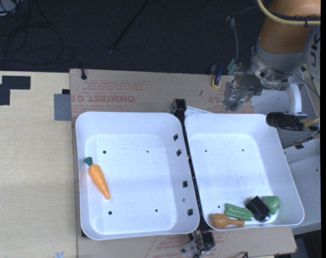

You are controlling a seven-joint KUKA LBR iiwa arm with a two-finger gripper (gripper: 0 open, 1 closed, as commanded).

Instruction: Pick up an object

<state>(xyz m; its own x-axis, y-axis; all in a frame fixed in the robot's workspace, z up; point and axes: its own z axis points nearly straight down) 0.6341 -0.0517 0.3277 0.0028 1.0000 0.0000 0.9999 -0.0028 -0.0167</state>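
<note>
Camera view: one look down on the bench, both bins side by side.
Arm: it comes in from the upper right, orange band (290, 9) up high and cut off by the top edge, grey wrist below it.
Gripper (235, 98): it hangs over the cardboard just behind the right bin's (292, 181) far rim, pointing down, clear of everything in the bins.
Grasp: nothing sits between its tips; how wide they stand is too blurred to tell.
Carrot (99, 179): alone in the left bin (132, 121), lying near the left wall, green top toward the far side.
Near corner of the right bin: a green bean pod (238, 212), an orange pear-like piece (225, 221), a black block (258, 207) and a green lump (272, 202), all bunched and touching.
Hard to read: the black block covers part of the green lump, so its shape stays unclear.
</note>
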